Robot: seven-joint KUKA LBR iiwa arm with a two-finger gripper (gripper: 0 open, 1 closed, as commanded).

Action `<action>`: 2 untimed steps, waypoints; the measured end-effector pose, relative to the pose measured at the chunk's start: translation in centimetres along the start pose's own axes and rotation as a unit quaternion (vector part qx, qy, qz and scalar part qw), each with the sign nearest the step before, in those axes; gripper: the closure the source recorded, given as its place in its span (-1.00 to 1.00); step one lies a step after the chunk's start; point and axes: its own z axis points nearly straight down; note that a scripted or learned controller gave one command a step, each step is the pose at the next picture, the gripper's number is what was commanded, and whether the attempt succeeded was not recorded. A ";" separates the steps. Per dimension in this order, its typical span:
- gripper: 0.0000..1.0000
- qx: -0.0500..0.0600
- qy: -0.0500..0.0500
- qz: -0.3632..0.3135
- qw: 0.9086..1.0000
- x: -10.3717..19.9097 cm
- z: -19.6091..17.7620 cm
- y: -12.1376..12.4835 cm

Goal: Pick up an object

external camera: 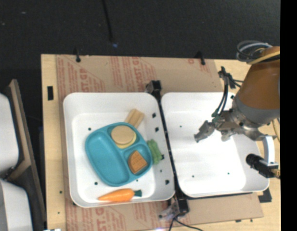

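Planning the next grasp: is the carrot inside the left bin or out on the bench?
Inside. The carrot lies flat on the left bin's floor by its near wall, below the blue tray.

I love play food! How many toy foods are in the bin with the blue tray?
5: cookie and toast on the blue tray, wooden block behind it, green piece at its right, carrot in front. More may hide underneath.

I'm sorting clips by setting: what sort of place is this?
Most likely a robot lab test bench, not a kitchen. A wooden board carries two white bins side by side, the left one holding toy food such as a carrot and a blue tray, with the gripper over the right bin.
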 end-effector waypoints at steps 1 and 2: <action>-1.00 0.003 0.000 0.001 1.000 -1.7 7.2 1.6; -1.00 -0.001 0.000 0.000 1.000 0.4 3.5 -0.3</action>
